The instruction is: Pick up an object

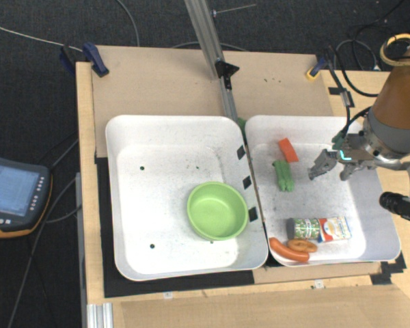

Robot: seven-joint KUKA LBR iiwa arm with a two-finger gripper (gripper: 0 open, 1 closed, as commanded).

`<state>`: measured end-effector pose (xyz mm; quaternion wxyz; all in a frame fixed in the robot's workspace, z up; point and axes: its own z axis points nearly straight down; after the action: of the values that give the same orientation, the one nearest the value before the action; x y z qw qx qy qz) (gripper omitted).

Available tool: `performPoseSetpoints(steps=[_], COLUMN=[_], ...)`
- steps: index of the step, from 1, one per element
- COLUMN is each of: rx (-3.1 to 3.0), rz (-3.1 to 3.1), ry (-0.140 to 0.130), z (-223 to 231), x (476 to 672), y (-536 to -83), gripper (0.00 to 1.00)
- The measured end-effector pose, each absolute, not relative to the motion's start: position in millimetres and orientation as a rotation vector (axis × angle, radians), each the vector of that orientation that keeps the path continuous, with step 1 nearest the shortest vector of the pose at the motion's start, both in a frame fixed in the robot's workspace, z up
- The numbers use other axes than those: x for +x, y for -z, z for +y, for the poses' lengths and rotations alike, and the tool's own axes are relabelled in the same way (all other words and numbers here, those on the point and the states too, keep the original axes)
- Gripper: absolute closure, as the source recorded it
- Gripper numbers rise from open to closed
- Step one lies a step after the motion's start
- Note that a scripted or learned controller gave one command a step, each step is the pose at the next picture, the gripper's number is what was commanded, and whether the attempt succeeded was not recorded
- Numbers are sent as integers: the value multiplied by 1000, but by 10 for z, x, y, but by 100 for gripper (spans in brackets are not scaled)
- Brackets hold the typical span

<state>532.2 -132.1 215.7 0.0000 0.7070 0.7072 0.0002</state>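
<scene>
Dark carpet, loose cables, a plywood bench (pixel 157 80) with two white bins side by side. The nearest candidates for my pick sit in the right bin (pixel 376 210): a green block (pixel 283 175) and an orange block (pixel 288 150) touching it at its upper end, both just left of the gripper (pixel 333 167). I judge both to be light, rigid toy pieces (plastic or foam, can't tell), not fragile, maybe a bit slick. I'd take the green one across its narrow width, mid-length. The gripper's two fingers are spread apart with nothing between them, hovering over bare bin floor.

Further along the same bin's near edge: a small printed carton (pixel 320 229) lying flat, likely light and crushable, and a toy hot dog (pixel 290 249) pressed against the rim, awkward to reach. The left bin (pixel 123 183) holds a lime green bowl (pixel 217 211), upright, nothing in it. A teach pendant (pixel 14 193) lies off the bench at far left.
</scene>
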Motion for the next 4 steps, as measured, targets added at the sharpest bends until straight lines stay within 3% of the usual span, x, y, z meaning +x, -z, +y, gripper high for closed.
performPoseSetpoints(steps=[1, 3, 4], rx=[2221, 2224, 2221], rz=[2222, 2224, 2221], ry=[-1, 4, -2], z=[-1321, -1264, -1265], x=[5321, 5314, 5331], y=[-2156, -1022, -1151], gripper=[0, 0, 100])
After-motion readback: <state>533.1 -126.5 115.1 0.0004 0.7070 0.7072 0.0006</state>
